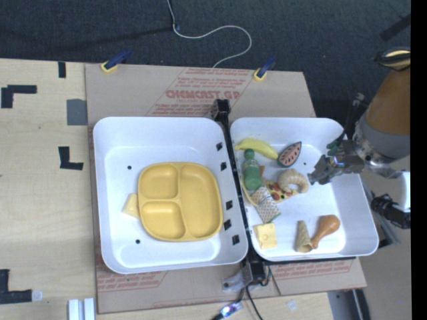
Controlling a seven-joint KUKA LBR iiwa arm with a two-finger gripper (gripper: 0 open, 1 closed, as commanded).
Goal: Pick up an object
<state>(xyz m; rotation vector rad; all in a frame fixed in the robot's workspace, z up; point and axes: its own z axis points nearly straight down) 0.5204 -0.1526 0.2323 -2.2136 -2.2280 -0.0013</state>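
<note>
- Left bin (107, 139): holds a yellow divided plate (180, 201) with three compartments, lying flat near the middle. A pale yellow wedge (130, 205) pokes out from under the plate's left edge.
- Right bin (353, 242): a cluster of toy foods. Banana (257, 147) at the top, green bottle (251, 170) just below it, watermelon slice (289, 154) to their right.
- Middle of that bin: a croissant-like piece (293, 179), touching a small multicoloured item (278, 192) and a checkered piece (267, 209).
- Near edge: cheese cube (265, 235), ice-cream cone (303, 235), chicken drumstick (325, 227), the last two touching.
- Gripper (322, 172): over the right bin's right side, just beside the croissant-like piece; cannot tell if the claw is released or clenched; nothing seen between it.
- Around: cardboard sheet (200, 89) under both bins, clipped at the far edge; white cable (213, 35) looping behind.
</note>
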